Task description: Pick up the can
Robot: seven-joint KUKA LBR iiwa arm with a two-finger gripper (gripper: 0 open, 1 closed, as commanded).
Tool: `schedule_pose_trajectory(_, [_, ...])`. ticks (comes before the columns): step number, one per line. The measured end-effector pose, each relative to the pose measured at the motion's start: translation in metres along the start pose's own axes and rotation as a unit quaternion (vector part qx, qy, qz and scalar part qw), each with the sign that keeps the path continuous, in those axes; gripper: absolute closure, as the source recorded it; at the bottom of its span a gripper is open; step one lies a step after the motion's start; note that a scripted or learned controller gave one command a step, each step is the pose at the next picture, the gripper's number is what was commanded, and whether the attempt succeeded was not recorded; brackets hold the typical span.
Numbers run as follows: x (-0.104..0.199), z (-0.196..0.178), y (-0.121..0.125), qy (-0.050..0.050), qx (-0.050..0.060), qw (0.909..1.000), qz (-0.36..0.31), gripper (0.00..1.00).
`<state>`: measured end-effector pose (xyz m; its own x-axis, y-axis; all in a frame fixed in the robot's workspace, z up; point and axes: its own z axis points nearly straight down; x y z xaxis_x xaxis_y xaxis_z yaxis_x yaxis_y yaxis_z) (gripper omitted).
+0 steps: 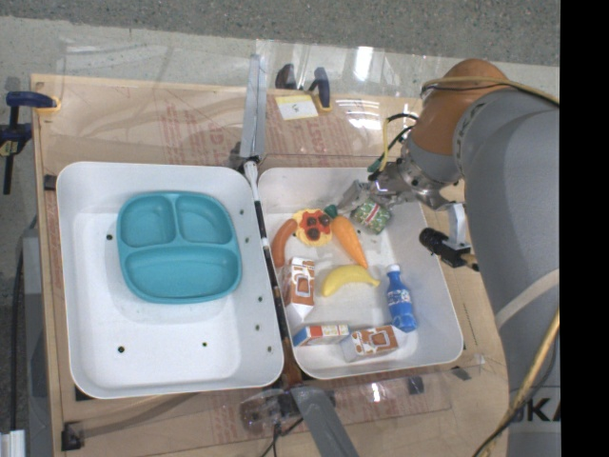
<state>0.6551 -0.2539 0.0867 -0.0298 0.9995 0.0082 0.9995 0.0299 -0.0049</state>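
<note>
Camera view from above has the pincer [366,198] low over the far part of the right bin [433,327], at the end of the grey arm [504,188] with its orange band [447,127]. Its tips sit right at the can [372,216], a small greenish tin lying near the bin's far wall, and seem to touch it or hang just above it. Whether the tips are apart, together or clamped on the can cannot be told, since the wrist and cables cover them.

Just beside the can, toward the middle of the bin, lies a carrot [349,242], slanting, with its green end near the pincer. Next to it is a yellow toy with red and dark spots [313,227], and a reddish sausage [281,241] curves along the bin's left wall. A banana [348,278] lies below the carrot. A blue bottle [400,299] lies toward the right wall. Three small cartons sit in the near part: one [301,282] beside the banana, one flat [321,333] near the front, and one [372,342] to its right.

Left bin [86,350] holds a teal divided plate [178,246], well apart from the pincer. Both bins rest side by side on the counter [143,122].
</note>
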Motion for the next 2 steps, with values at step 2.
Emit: schedule_pose_trajectory(2, [-0.007,-0.114,-0.002,-0.005,-0.004,0.9997,0.023,1.00])
